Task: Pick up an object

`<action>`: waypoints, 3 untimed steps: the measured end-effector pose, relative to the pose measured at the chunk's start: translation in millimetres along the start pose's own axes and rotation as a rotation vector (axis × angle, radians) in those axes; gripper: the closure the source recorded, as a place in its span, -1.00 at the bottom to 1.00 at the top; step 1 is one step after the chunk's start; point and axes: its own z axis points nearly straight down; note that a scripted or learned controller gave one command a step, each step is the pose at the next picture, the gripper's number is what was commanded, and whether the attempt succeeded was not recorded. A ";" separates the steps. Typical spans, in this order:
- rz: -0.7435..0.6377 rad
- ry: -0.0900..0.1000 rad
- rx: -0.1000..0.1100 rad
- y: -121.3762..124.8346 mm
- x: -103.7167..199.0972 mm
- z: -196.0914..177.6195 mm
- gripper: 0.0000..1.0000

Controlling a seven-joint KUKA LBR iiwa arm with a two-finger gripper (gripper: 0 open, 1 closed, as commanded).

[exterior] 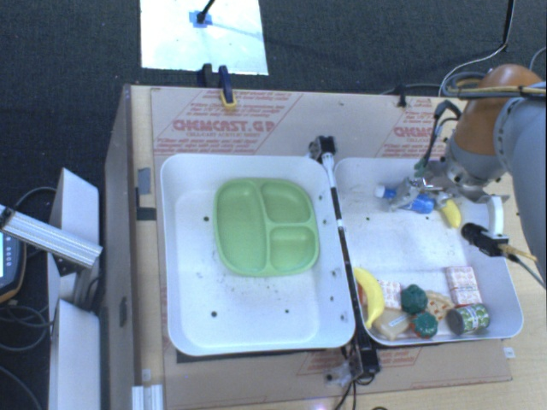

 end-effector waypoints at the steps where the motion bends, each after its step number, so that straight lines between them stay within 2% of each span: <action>1: -0.005 -0.003 -0.001 0.2 0.0 -9.7 1.00; 2: -0.002 -0.004 -0.011 16.2 60.1 -75.3 1.00; 3: -0.001 -0.005 -0.009 15.3 58.9 -74.1 -1.00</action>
